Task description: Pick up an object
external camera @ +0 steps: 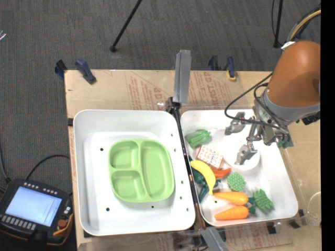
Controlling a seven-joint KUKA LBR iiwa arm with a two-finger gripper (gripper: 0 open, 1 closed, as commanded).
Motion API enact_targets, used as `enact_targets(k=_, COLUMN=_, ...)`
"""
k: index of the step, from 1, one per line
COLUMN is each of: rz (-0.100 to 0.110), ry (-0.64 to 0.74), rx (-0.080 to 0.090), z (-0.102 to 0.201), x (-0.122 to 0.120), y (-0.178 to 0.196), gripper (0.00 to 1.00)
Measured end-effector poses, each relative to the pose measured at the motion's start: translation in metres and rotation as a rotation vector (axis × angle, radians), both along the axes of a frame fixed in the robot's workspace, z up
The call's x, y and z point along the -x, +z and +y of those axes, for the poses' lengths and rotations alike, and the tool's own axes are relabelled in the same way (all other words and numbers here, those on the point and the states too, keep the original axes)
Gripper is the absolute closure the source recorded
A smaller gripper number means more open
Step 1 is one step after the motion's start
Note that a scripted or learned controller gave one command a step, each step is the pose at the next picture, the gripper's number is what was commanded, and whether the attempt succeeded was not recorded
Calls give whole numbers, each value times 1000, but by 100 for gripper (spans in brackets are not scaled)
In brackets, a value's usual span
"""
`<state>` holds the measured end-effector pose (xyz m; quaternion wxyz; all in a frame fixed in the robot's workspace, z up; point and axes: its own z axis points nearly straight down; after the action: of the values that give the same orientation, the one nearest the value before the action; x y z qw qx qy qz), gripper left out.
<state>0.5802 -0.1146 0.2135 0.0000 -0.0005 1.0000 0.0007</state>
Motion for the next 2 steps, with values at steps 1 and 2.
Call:
enact_targets(k=1, rz=-6, ry=-146, rx=1, z=-3, x=40, y=-122, gripper=0)
enact_targets(k=2, rz=-15, ry=-273, rx=2, z=34, x=95, y=-121, gripper=0)
